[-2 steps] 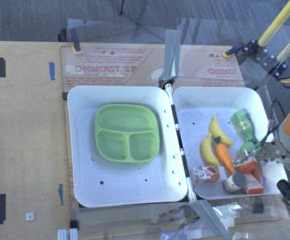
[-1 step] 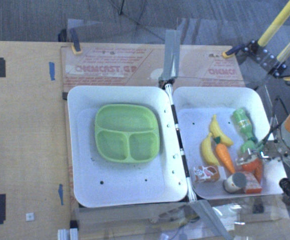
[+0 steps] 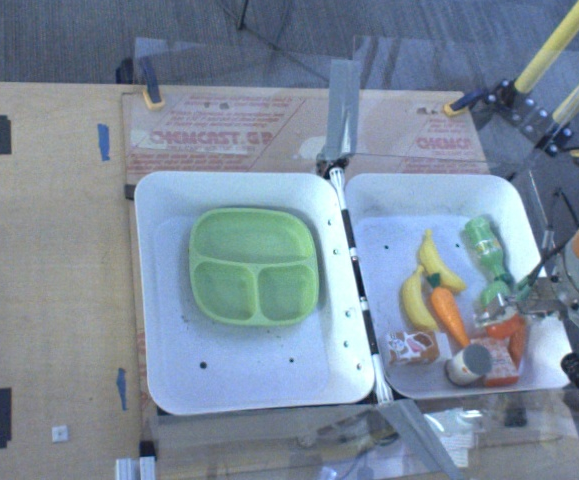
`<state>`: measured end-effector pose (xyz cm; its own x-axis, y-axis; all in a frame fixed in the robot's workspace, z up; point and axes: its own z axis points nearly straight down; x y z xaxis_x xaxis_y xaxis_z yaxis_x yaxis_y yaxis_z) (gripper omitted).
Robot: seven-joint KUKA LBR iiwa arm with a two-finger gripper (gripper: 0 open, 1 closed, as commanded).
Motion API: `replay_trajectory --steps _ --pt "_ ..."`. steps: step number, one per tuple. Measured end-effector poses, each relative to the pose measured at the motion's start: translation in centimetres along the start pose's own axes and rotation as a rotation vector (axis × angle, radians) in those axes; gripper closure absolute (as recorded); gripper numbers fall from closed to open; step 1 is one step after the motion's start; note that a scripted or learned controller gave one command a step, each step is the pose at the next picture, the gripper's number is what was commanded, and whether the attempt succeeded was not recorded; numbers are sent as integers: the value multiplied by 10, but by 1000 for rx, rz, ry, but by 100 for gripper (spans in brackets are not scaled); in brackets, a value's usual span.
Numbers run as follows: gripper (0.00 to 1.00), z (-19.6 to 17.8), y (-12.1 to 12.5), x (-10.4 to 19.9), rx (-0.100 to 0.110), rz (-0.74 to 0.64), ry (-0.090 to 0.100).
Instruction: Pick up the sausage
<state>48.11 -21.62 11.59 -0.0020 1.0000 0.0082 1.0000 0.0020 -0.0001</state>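
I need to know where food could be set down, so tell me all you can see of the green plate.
The green plate is a pale green, plastic-looking tray, squarish with rounded corners, split into one wide compartment at the far side and two smaller ones at the near side. It lies flat in the left bin, apart from the walls.

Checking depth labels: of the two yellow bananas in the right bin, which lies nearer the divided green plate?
The lower, plumper yellow banana, left of the orange carrot; the other yellow banana sits farther right.
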Motion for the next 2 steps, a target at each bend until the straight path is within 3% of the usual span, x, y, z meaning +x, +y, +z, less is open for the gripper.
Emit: replay_trajectory --steps 1,2 --pt "100 -117 70 105 -1 -107 -9" --pt "100 -67 -1 144 2 -184 -8"
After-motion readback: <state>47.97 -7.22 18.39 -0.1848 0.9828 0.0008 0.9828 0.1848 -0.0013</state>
